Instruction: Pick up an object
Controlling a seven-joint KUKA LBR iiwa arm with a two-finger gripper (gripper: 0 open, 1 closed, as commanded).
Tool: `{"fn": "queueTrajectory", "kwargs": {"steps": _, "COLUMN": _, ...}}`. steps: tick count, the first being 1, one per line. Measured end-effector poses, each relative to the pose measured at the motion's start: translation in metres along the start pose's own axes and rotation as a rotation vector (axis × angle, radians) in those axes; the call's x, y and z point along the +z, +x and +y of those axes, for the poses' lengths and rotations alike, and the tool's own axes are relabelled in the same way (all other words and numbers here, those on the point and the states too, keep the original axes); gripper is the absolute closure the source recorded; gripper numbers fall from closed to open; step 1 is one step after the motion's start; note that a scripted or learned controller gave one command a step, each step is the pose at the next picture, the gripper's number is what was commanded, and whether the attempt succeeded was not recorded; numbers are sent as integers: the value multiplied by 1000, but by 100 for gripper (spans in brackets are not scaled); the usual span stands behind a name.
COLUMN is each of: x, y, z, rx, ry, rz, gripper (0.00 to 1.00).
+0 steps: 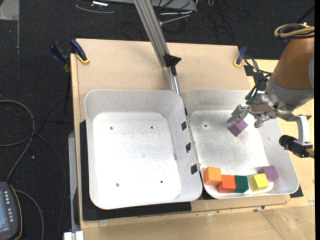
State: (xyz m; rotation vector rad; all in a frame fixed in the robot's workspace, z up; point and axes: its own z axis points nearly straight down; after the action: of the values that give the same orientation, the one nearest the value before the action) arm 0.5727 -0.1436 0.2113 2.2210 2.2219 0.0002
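The left bin [135,149] lies on the surface [125,69] with only bare white floor to see, so nothing on that side bears on the task. Across the divider, the right bin [220,139] carries the objects. Along its near wall sits a tight row: an orange cube [213,175], a darker orange-red cube [228,182], a green cube [242,183], a yellow cube [259,182] and a purple cube [270,172], each touching or nearly touching its neighbour.

Further back, a separate purple block [238,127] sits right at the tip of the claw [243,118]. The claw looks clamped on this block, though at this slant I can't be sure it is gripped and not just touched. If the hold is real, the grasp is made and lifting clear remains.

Room is good: the middle of the right bin is open, the row is well apart, and the bin's right wall is near the arm.
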Motion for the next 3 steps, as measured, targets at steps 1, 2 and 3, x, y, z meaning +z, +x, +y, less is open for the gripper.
{"fn": "queueTrajectory", "kwargs": {"steps": 1, "x": 92, "y": -25, "z": 51, "rx": 0, "ry": -26, "rz": -12, "gripper": 0}}
{"fn": "queueTrajectory", "kwargs": {"steps": 2, "x": 115, "y": -59, "z": 89, "rx": -1, "ry": -6, "rz": -3, "gripper": 0}}
{"fn": "queueTrajectory", "kwargs": {"steps": 3, "x": 105, "y": -57, "z": 89, "rx": -4, "ry": -4, "rz": -3, "gripper": 100}}
